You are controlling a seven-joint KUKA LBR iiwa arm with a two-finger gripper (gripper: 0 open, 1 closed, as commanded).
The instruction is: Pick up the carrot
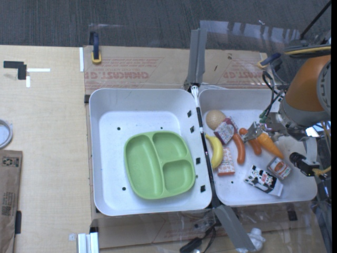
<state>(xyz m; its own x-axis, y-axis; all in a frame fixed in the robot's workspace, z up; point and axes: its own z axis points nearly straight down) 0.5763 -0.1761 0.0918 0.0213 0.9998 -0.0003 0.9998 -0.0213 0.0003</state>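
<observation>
Carrot (pixel 269 145) lies in the right bin (pixel 300 196), beside 1 sausage (pixel 240 147). Gripper (pixel 255 133) touches its upper end; fingers' spread: cannot tell. Cardboard (pixel 142 67) reads "CHEMCST" mirrored.

The bench (pixel 42 120) has a pale wood-coloured top, and two shallow white bins stand on it side by side, the left bin (pixel 100 141) touching the right bin (pixel 295 194) along a shared middle edge. A sheet of brown cardboard (pixel 142 67) printed with red lettering lies flat under and behind the bins, a yellow-handled clamp (pixel 95 50) stands at its far left corner, and a grey upright bracket (pixel 196 57) rises behind the join of the bins. On the open bench to the left lie a black L-shaped piece (pixel 16 67) beside white tape marks (pixel 37 71), a roll of clear tape (pixel 3 135) at the frame's edge, and a brown paper bag (pixel 9 199) near the front corner.
</observation>
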